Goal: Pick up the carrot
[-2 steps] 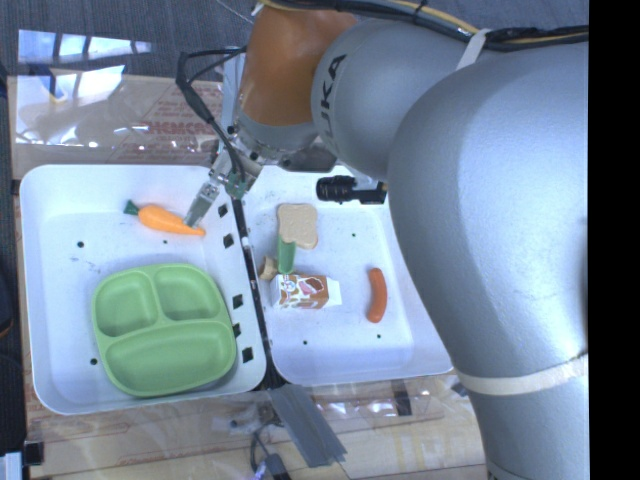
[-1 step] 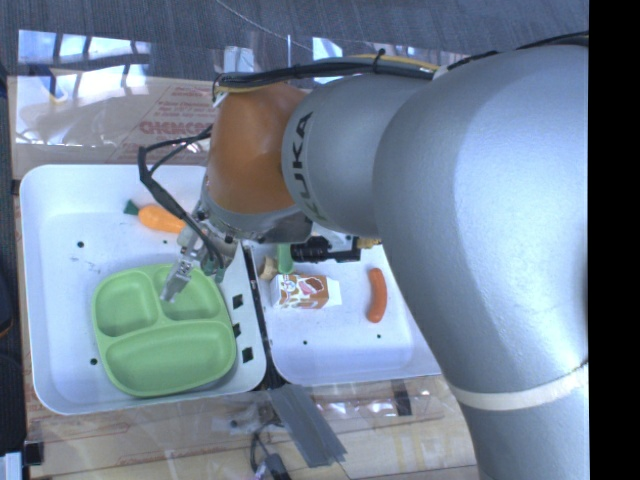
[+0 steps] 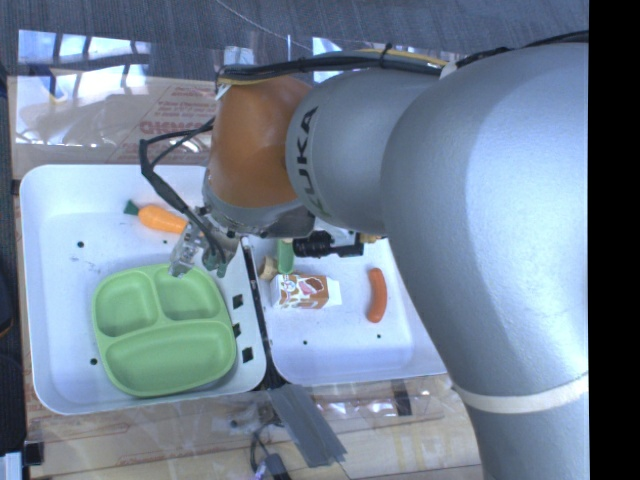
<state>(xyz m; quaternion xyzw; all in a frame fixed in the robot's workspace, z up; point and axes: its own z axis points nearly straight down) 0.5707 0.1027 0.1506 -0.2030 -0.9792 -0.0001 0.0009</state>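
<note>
Carrot [image 3: 160,218]: orange, green-topped, lying flat in left bin's upper part; right end seemingly hidden.

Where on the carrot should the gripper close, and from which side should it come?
Grip the carrot across its orange middle, coming straight down from above. It lies flat on the left bin floor, long axis running roughly left to right, green top at the left end, so the fingers should straddle its narrow width. The gripper sits just right of and below it, near the green tray.

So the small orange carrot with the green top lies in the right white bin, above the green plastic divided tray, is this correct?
Not quite: the small orange carrot lies in the left white bin, above the green plastic divided tray, as the camera view shows.
</note>
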